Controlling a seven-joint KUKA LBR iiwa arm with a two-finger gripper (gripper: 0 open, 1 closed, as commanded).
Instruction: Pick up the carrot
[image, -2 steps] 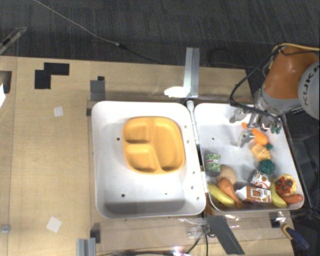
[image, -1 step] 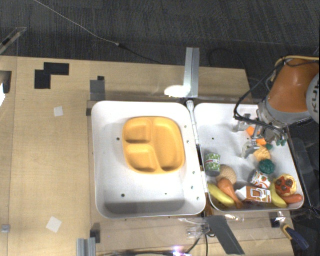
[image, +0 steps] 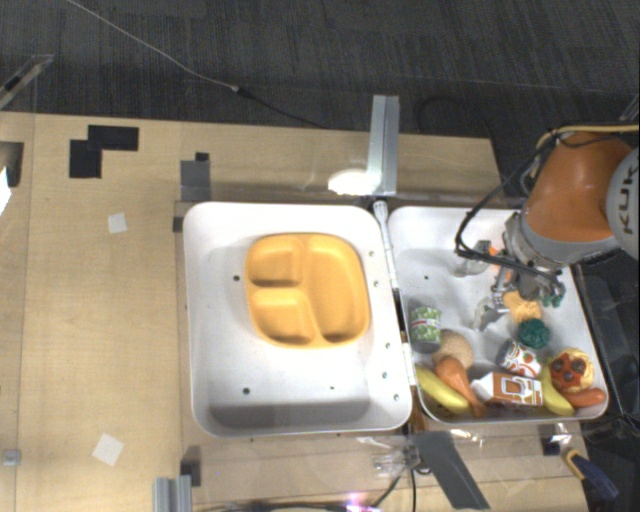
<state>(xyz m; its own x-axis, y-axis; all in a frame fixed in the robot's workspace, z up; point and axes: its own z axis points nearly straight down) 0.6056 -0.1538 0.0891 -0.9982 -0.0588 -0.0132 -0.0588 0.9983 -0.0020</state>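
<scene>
One pincer (image: 508, 300) hangs over the right bin (image: 440, 235), below the arm's orange band (image: 570, 195); whether its metal fingers stand apart or together I cannot tell, since cables and the wrist crowd around them. A small yellowish piece (image: 522, 303) sits right at the fingertips, too blurred to name, and I cannot tell whether it is between them.

The carrot (image: 453, 377) is a short, tapered orange toy with a smooth, slightly glossy skin, lying at a slant in the near part of the right bin. It is left of and nearer than the pincer, apart from it, with bare white bin floor between the two. Its far end touches a rounded tan piece (image: 455, 348), and its near side lies against a yellow banana (image: 441, 391).

Close to the pincer's near side lies a dark green, knobbly broccoli (image: 534, 334). Beyond that sit a white and orange carton (image: 512, 389), a round pizza-like piece (image: 570, 369) with dark spots, and a red sausage shape (image: 587, 398) at the near right corner. A small green-labelled can (image: 425, 326) stands by the bin's left wall.

The left bin (image: 215, 300) is a shallow white plastic tray with rounded corners, holding a yellow divided plate (image: 304, 288) with three compartments. Both bins rest on a pale wooden tabletop (image: 90, 330).
</scene>
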